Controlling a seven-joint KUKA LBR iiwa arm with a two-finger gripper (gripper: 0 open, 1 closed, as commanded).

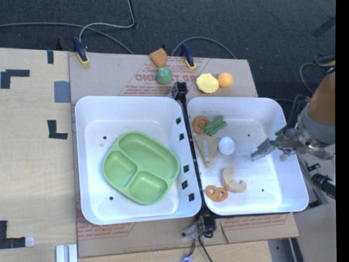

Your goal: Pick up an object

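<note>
Two white bins, left bin (87, 146) holding green plate (140, 167), right bin (272, 113) small food toys

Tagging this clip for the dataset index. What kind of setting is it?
Most likely a lab bench for robot picking trials, not a kitchen. Two white bins sit clamped on cardboard, toy food such as a pretzel lies in the right bin, and a robot arm reaches in with loose cables around.

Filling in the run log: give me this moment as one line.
gripper: open, holding nothing, over right bin | nearest item: white ball, apart | green tray: left bin
</note>
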